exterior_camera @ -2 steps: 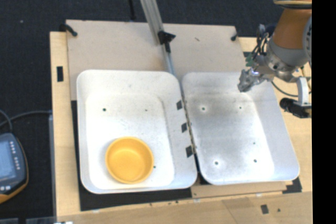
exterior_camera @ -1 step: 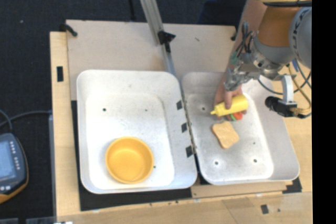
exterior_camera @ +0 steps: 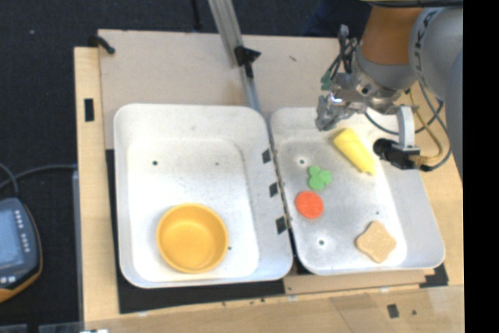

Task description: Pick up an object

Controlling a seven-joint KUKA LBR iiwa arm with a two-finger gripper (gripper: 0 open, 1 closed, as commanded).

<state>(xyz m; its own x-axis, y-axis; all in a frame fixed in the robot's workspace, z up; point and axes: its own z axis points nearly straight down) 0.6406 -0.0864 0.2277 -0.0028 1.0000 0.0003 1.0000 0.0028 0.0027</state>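
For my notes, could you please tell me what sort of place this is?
Probably a robotics lab test bench: a grey arm reaches over two white bins holding toy items such as a yellow bowl, beside a metal rail.

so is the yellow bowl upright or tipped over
Upright. The yellow bowl sits in the left bin with its round rim facing up and its inside floor in plain sight, nothing in it.

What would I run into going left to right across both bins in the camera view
yellow bowl → orange-red round piece → green clover-shaped piece → yellow block → tan bread-like piece.
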